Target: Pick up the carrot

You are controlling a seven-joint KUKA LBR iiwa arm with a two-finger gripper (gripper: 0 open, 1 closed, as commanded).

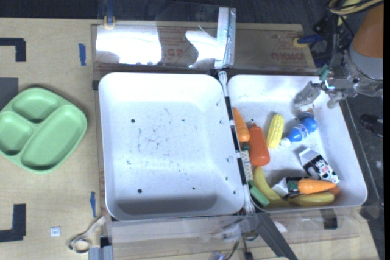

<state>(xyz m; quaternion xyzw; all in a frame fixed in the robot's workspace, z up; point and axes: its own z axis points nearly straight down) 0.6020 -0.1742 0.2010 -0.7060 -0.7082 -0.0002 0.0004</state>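
Observation:
An orange carrot (315, 186) with a green stub at its left end lies near the front of the right bin (350, 149), resting on a yellow banana (311, 198). A second slim orange carrot-like piece (239, 123) lies along that bin's left wall, beside a thicker orange-red vegetable (258, 147). My gripper (318, 98) hangs over the bin's back right part, above the blue bottle (303, 129) and well behind the carrot. It looks open, with nothing between its fingers.
The right bin also holds a corn cob (275, 131), a white and black box (319, 165) and a green-tipped banana (265, 187). The left bin (164, 137) stands beside it. A green divided plate (39, 129) sits on the bench far left.

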